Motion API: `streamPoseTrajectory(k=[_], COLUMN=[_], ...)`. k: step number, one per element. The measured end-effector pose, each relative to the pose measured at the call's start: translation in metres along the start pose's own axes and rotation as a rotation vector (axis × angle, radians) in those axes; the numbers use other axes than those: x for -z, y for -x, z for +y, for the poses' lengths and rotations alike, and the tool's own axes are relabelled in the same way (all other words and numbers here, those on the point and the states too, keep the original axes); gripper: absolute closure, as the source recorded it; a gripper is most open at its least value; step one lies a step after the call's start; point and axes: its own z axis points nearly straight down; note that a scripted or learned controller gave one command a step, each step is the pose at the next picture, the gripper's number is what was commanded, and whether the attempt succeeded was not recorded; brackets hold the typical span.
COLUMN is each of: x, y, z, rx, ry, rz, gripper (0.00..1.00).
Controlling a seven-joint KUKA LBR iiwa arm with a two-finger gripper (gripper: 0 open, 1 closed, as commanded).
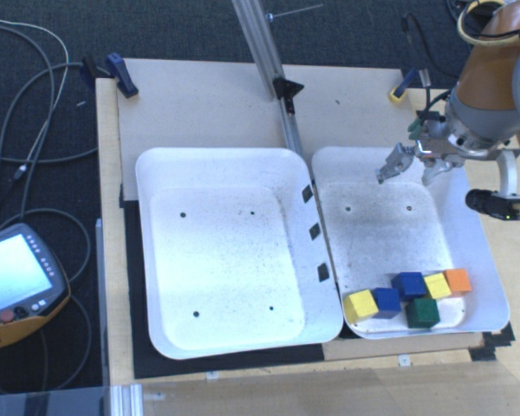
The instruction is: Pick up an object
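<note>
Several small blocks lie along the near edge of the right bin (364, 224): a yellow block (360, 305), a blue block (386, 301), a darker blue block (409, 283), a green block (422, 312), a second yellow block (437, 285) and an orange block (458, 279). My gripper (410, 168) hangs over the far part of the right bin, well away from the blocks. Its two fingers stand apart, open, with nothing between them.
The left bin (217, 250) lies beside the right one, with black clips along the shared edge. A slanted metal pole (260, 42) crosses the back of the bench. Blue clamps sit at the far corners. A teach pendant (17, 284) lies on the floor at left.
</note>
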Motion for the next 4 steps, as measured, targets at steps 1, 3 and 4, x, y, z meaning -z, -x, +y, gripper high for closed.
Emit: streamPoseTrajectory(k=[1, 3, 4], x=[-0.1, -0.072, 0.028], y=[-0.034, -0.032, -0.11], z=[0.046, 0.048, 0.029], rx=[0.0, 0.001, 0.004], ry=[0.0, 0.009, 0.014], rz=[0.0, -0.004, 0.001], gripper=[0.0, 1.0, 1.0])
